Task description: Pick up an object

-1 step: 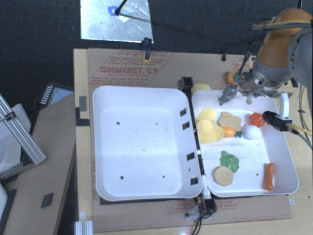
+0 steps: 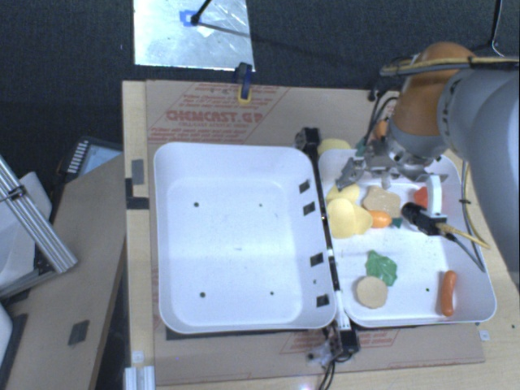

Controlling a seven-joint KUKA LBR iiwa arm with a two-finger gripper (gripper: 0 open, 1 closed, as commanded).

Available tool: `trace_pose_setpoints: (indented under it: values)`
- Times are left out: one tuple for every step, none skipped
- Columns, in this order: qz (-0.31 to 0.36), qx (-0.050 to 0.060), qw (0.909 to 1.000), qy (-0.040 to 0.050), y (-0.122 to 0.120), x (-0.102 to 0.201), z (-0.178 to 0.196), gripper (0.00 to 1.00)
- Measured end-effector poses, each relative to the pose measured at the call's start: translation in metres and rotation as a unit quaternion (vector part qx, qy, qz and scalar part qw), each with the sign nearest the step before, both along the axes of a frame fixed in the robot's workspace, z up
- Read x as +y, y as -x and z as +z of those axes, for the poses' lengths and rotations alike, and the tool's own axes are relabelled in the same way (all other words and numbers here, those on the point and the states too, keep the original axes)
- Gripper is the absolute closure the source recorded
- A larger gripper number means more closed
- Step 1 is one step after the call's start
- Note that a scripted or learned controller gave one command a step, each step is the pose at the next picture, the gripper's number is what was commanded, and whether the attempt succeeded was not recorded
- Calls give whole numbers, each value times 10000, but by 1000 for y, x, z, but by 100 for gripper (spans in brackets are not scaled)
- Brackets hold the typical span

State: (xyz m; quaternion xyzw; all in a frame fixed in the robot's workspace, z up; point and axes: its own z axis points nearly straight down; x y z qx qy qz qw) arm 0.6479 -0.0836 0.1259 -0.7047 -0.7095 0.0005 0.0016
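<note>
While the gripper (image 2: 367, 171) hangs low over the far end of the right bin (image 2: 467, 307), I cannot tell its grip. Likely targets sit just beneath: a yellow lump (image 2: 344, 216) and tan disc (image 2: 381, 200), crowded together, so any descent meets something.

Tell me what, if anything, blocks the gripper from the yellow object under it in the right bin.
Nothing visible does. The gripper hangs just above the yellow object in the right bin; the tan round piece lies beside it, not over it.
</note>
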Motion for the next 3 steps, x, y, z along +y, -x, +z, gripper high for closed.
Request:
trace_pose_setpoints:
  values:
    - [-32, -3, 10000, 8, 48, -4, 4, 0]
    - [-35, -57, 10000, -3, 46, -18, -38, 0]
    - [-6, -67, 10000, 14, -7, -15, -39, 0]
